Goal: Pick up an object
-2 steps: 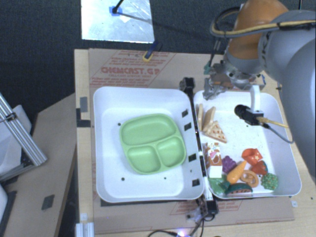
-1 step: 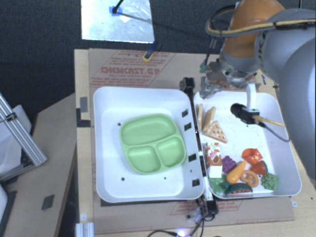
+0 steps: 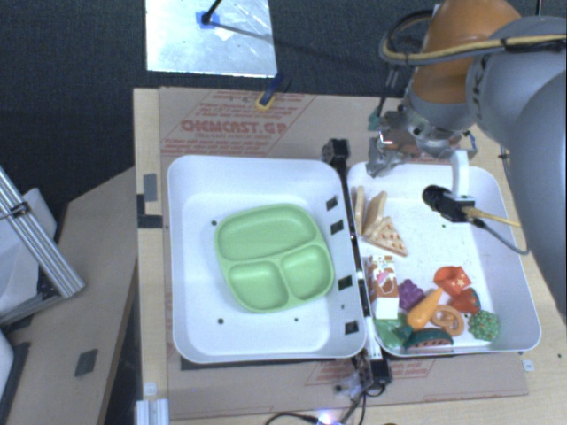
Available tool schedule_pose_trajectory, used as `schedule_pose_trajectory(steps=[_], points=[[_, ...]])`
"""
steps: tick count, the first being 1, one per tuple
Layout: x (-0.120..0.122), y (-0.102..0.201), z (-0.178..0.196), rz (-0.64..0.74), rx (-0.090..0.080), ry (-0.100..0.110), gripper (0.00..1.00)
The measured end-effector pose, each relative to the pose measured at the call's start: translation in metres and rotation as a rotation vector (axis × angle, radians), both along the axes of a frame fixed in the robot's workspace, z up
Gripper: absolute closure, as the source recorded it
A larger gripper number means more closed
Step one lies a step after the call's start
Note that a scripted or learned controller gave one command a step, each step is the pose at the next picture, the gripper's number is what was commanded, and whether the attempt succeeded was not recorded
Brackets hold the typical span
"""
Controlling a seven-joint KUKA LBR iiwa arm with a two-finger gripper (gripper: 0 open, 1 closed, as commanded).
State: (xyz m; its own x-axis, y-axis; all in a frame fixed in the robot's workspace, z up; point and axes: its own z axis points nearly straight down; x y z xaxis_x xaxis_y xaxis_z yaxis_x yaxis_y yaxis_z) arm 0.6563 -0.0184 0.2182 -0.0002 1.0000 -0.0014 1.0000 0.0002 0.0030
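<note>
The toy food (image 3: pixel 423 301) — pizza slice (image 3: pixel 387 235), bread pieces (image 3: pixel 370 207), grapes (image 3: pixel 409 292), carrot (image 3: pixel 424 308), broccoli (image 3: pixel 484 325) and more — lies in the right bin (image 3: pixel 496 204), mostly along its left wall and near edge. I judge the pick not yet made: every piece rests on the bin floor. The gripper (image 3: pixel 387 159) hangs over the bin's far-left corner, just beyond the bread pieces and well apart from the near-edge cluster — whether it is released or clenched, I cannot tell. Descent, closure and lift remain. The left bin (image 3: pixel 190 237) carries a green divided plate (image 3: pixel 270 257).
</note>
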Motion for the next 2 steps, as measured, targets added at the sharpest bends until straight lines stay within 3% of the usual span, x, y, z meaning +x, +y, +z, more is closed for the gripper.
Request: schedule_pose_trajectory(steps=[2], points=[[-0.0099,0.0151,0.0039,0.005,0.001,0.000,1.00]])
